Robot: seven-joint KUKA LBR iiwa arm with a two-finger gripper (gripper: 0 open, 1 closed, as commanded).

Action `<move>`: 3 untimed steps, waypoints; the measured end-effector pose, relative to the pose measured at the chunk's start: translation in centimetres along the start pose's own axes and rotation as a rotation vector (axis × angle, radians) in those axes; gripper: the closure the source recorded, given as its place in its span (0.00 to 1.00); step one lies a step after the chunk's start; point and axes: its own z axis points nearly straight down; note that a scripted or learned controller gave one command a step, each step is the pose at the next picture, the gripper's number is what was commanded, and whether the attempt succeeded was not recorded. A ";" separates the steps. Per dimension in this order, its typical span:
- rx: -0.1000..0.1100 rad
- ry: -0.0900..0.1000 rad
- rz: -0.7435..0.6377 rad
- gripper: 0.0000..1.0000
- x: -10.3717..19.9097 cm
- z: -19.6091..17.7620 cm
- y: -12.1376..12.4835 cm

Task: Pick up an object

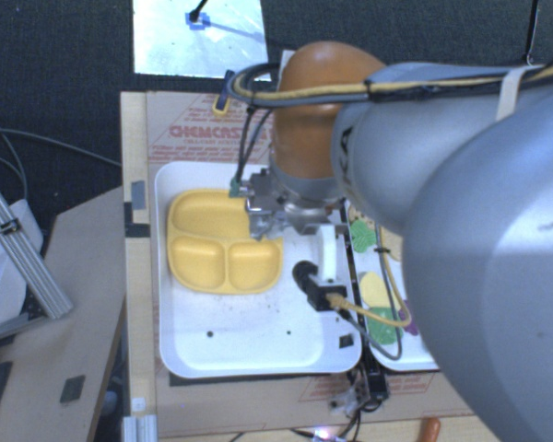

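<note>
Side by side on a cardboard sheet (pixel 194 132), left bin (pixel 258 353) and right bin (pixel 422 362). In the left bin, toward its far left part, a divided tray (pixel 212 247), gripper (pixel 263 217) over its right rim. In the right bin, near the shared edge, small things (pixel 361 236), largely hidden under the arm (pixel 461 247).

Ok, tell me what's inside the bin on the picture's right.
Along the uncovered left strip of the bin lie a green piece, a pale yellow thing and a second green piece. The grey arm covers the rest; anything there is hidden.
</note>
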 end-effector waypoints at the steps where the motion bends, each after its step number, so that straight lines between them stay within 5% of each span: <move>1: -0.003 0.003 -0.002 1.00 2.9 -5.2 -7.0; 2: 0.012 -0.006 0.010 1.00 -0.2 11.3 -7.0; 3: -0.001 -0.011 0.014 1.00 3.9 13.7 2.9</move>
